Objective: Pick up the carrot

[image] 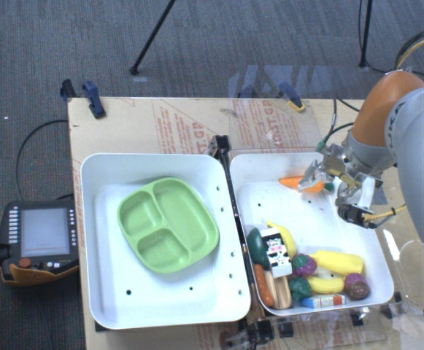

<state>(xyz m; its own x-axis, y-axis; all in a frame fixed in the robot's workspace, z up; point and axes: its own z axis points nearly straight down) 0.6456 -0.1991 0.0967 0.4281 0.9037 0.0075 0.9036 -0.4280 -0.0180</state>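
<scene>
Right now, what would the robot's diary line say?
claw: at carrot | carrot: right bin, far end | grasp: unclear | green plate: left bin

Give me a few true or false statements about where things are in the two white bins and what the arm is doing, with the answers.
1. The light green divided plastic plate lies in the left white bin. True.
2. The orange toy carrot lies on the green plate. False: it is in the right white bin, near its far wall.
3. The two-finger gripper is over the right bin, at the carrot's thick end. True.
4. The yellow plastic banana sits alone in the left bin. False: it lies among the toy foods piled at the near end of the right bin.
5. The small milk carton with black cow spots is in the right bin. True.
</scene>
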